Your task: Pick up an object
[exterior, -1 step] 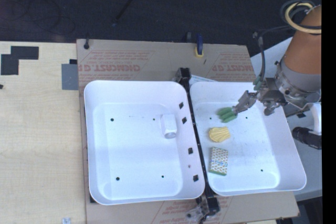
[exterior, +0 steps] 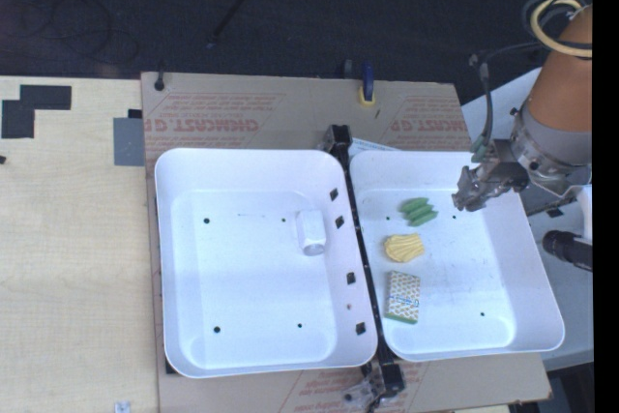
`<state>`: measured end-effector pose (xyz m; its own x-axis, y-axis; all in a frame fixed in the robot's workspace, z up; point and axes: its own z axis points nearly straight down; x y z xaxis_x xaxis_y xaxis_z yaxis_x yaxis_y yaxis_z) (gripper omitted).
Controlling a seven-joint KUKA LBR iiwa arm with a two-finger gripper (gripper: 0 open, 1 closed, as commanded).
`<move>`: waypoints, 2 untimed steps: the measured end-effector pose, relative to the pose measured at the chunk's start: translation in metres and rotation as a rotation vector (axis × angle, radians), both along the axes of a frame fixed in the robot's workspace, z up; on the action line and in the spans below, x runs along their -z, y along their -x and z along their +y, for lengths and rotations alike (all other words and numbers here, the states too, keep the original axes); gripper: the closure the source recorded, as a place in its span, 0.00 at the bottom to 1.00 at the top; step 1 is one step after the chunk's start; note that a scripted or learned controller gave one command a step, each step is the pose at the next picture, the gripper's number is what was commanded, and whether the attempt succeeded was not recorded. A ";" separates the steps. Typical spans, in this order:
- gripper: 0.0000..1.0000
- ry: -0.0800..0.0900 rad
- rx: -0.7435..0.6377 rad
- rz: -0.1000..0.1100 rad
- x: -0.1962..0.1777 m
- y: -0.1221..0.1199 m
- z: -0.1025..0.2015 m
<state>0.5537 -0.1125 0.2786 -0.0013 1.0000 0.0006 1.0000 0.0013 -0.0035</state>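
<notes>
In the right bin (exterior: pixel 522 324) lie three things: a green pea pod (exterior: pixel 418 209), a yellow ridged shell-like piece (exterior: pixel 403 248) below it, and a small green and white packet (exterior: pixel 403 295) nearer the front. A white cylinder (exterior: pixel 311 232) lies on its side in the left bin (exterior: pixel 193 324), near its right wall. My gripper (exterior: pixel 467 199) hangs over the right bin, just right of the pea pod and apart from it. Nothing shows between its dark fingers.
A black clamp strip (exterior: pixel 350 237) runs between the two bins. Both bins rest on a brown cardboard sheet (exterior: pixel 242 116). A blue and yellow clip (exterior: pixel 368 84) stands at the sheet's far edge. Light wooden bench (exterior: pixel 68 256) lies to the left.
</notes>
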 end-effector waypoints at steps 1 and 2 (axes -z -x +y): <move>1.00 0.003 0.012 0.003 0.018 0.043 -0.108; 1.00 0.003 0.003 -0.009 -0.079 0.079 -0.102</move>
<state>0.4745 -0.2148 0.3571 0.0015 1.0000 -0.0025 1.0000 -0.0015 0.0057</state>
